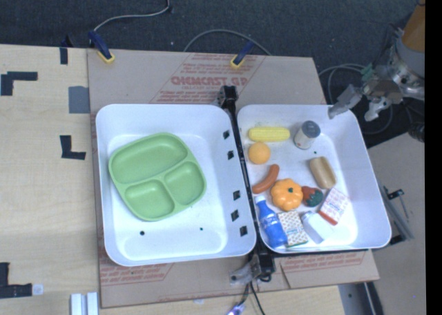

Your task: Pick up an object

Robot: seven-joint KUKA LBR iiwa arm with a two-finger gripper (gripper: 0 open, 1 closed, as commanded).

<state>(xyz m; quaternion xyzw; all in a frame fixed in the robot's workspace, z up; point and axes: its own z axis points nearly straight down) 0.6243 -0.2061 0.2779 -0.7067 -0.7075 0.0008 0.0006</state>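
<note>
The left bin (pixel 110 127) holds one green tray (pixel 157 175), three compartments, lying flat and turned slightly. It sits toward the bin's left and centre.

A black hinge strip (pixel 238 168) runs between the two bins.

The right bin (pixel 366 175) holds all the small objects. Along its left side, near the hinge:
- a yellow corn cob (pixel 268 134), lying crosswise near the far wall;
- an orange ball (pixel 259 153), just below the cob;
- a red sausage (pixel 266 178), lying at a slant below the ball;
- a blue bottle (pixel 271 224), lying near the front wall.

Toward the centre:
- a grey can (pixel 306 134), upright, just right of the cob;
- an orange pumpkin (pixel 287 194), touching the sausage's right end;
- a patterned packet (pixel 295 228), beside the bottle.

Further right:
- a brown bread roll (pixel 322 171), below the can;
- a red-and-white box (pixel 334 205), below the roll, with a small dark green item (pixel 315 197) between it and the pumpkin.

The gripper (pixel 366 99) hangs above the far right corner of the right bin, over its rim. It holds nothing. Whether its fingers are wide or narrow cannot be told. It is apart from every object; the can is the nearest. The arm (pixel 414 37) extends up and right from it.
</note>
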